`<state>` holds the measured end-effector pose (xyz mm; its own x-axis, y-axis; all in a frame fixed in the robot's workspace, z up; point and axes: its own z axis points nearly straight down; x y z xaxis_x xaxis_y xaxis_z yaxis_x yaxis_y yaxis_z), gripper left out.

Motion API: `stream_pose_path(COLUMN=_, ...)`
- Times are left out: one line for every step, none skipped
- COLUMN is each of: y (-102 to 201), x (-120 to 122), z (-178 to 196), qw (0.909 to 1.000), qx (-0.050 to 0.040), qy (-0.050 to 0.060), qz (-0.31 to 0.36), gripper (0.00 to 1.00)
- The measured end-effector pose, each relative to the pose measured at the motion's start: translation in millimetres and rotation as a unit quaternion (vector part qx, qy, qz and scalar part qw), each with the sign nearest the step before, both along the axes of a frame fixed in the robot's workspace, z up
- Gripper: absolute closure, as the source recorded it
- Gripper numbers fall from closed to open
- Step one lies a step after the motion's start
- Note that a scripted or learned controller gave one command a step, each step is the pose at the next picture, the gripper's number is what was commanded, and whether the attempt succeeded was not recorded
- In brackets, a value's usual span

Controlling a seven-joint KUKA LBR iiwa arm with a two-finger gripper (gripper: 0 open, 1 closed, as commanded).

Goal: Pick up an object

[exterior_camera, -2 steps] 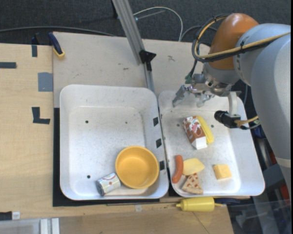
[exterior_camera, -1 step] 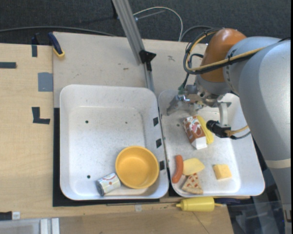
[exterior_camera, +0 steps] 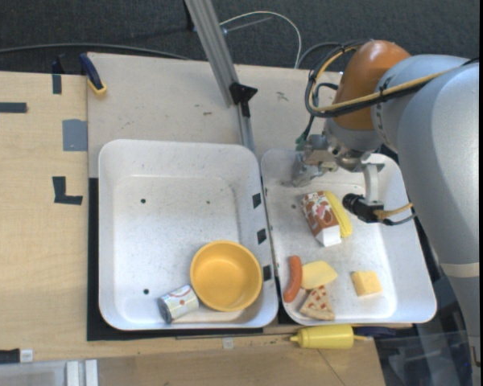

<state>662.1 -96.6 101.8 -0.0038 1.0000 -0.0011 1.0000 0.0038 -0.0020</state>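
White right-hand bin [exterior_camera: 402, 296]: claw [exterior_camera: 310, 166] low at its far end, finger state indiscernible, nothing visibly held; red carton [exterior_camera: 319, 213] just beside, hot dog [exterior_camera: 292, 278], cheese block [exterior_camera: 366, 283] further off; pick still pending.

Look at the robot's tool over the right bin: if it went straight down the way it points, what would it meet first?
Probably the bare floor of the right bin near its top left corner. The tool hangs above and left of the red carton, though depth is hard to judge.
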Motion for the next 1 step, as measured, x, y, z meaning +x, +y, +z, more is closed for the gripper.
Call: stream_pose_path(y=1.2, x=-7.9, z=47.0, qw=1.0000, qx=0.0005, qy=-0.002, qz=-0.001, gripper=1.00)
